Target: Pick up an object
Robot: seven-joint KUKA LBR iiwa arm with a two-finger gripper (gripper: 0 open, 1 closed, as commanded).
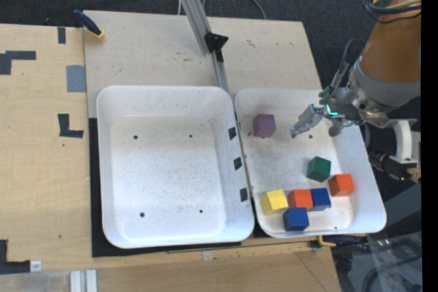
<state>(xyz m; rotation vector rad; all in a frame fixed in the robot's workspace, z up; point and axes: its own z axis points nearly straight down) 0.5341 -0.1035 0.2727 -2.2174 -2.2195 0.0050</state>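
The right bin (356, 219) holds several small cubes. A purple cube (264, 125) lies near its far left side, a green cube (318, 168) sits in the middle, and an orange cube (341, 184) is just right of it. Along the near side sit a yellow cube (276, 200), a red-orange cube (300, 198) and two blue cubes (320, 198) (295, 218). My gripper (315, 131) hangs over the far part of this bin, right of the purple cube and above the green one. It is open, with nothing between its fingers.
The left bin (109, 147) stands beside the right one, their rims touching. A slanted metal bar (191, 0) runs down from the top to the bins' junction. A blue and yellow tool (89, 22) lies on the bench at the far left.
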